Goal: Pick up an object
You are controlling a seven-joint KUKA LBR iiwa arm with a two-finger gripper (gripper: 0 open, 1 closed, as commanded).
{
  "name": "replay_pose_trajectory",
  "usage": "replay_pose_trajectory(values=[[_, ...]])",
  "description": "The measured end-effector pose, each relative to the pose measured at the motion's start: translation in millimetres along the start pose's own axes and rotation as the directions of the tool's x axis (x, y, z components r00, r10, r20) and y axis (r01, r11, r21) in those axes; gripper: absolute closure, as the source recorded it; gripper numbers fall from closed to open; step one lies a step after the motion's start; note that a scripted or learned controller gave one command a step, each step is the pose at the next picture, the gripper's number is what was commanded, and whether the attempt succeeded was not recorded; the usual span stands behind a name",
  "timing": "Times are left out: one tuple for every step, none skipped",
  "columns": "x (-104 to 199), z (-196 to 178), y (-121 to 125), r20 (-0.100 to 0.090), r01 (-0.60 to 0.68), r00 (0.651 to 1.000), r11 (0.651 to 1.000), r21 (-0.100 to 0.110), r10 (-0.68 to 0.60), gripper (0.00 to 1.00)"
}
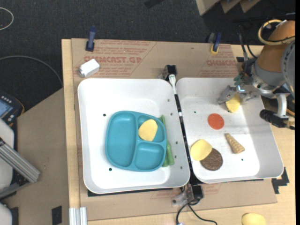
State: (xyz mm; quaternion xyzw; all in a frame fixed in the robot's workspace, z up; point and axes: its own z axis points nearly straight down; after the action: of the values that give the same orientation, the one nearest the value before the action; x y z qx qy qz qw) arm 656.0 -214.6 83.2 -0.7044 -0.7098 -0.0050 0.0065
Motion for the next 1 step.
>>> replay_pose_trajectory(values=[[-1.4,-17.3,0.8,0.005,0.000,1.000,1.000,-0.006,0.000,1.00]])
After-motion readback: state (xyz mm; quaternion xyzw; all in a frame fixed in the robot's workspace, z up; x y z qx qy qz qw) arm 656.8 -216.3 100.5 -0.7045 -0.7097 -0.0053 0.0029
